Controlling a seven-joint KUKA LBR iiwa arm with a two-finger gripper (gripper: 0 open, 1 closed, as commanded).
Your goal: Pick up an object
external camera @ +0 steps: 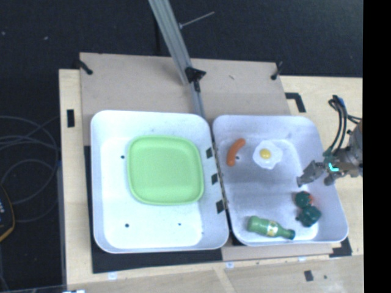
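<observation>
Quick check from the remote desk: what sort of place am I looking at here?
Most likely a lab bench set up for robot grasping trials: two shallow white bins side by side, toy items such as a plastic fried egg and a small green bottle, and a grey two-finger gripper reaching in.

Two white bins (153,124) sit on a pale tan bench (73,273). The left bin holds a light green plate (165,170). In the right bin: an orange sausage (234,152), a white fried egg (267,155) (yellow yolk), a green bottle (269,227) with a yellowish label, and a dark green toy (306,209).
</observation>
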